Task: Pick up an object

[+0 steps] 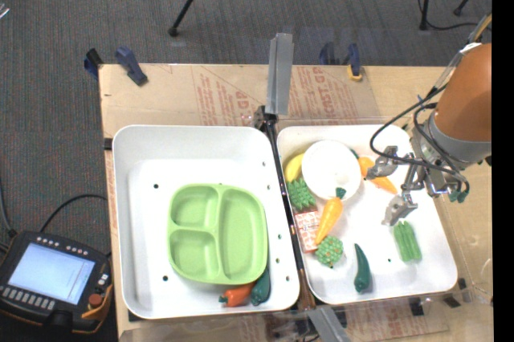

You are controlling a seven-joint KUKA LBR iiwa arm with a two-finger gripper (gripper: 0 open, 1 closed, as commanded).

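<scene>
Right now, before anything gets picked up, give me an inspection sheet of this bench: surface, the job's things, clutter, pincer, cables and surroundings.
Surface: cardboard-topped bench bearing a left bin and a right bin.
Job's things: right bin holds a white bowl, carrot, banana, green cucumber, dark green pepper, two knobbly green pieces and a red-patterned card.
Clutter: green divided plate in the left bin, with an orange piece and a dark green piece at its lower edge.
Pincer: pincer hovers above the right bin, near the cucumber; nothing seen between its fingers.
Cables: black cable looping by the wrist.
Surroundings: grey carpet, tripod legs, handheld controller at lower left.
</scene>
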